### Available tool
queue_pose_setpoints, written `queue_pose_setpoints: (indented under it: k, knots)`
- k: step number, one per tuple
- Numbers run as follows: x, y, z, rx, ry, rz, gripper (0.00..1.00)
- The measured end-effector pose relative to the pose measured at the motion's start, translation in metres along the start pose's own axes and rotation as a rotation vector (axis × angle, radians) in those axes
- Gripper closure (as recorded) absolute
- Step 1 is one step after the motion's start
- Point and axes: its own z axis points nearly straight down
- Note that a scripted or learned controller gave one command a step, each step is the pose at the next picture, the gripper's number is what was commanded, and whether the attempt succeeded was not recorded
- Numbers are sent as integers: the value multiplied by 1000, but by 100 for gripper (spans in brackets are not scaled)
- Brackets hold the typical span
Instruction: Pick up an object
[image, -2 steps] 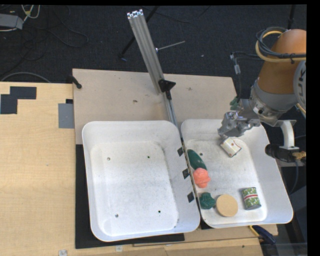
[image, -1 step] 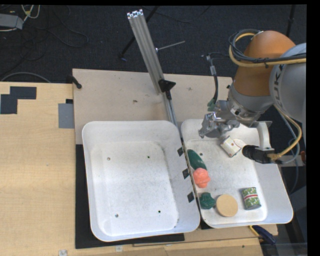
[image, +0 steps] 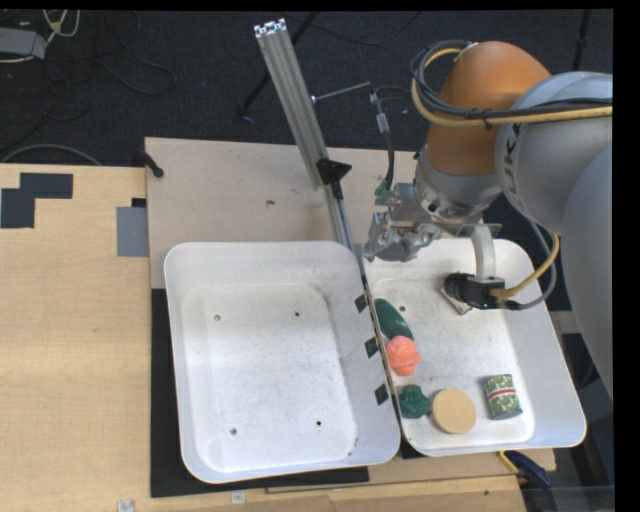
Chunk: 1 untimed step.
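My gripper (image: 398, 243) hangs over the far end of the right bin (image: 540, 425), close beside the divider (image: 368, 320) where the two white trays meet; I cannot tell from this angle whether my fingers are spread or closed, and nothing is seen between them. Taking that divider as the mark: a dark green object (image: 392, 322) lies just against it partway along the right bin, with a pink-orange object (image: 402, 355) touching it on the near side. Further toward the near end, a second dark green piece (image: 414, 402) sits beside the divider, and a round tan disc (image: 454, 411) rests just beyond it, touching or nearly so. A small green can (image: 502, 396) stands farther from the divider again, near the bin's outer wall. My grey arm, with its orange band (image: 490, 85), comes in from beyond the right bin. On the divider's other side lies the left bin (image: 200, 262). A slanted metal rail (image: 300, 115) rises from the divider's far end.
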Motion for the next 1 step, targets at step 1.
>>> queue_pose_setpoints:
  k: [1]
  knots:
    - [45,16,0,0,-1,0,100]
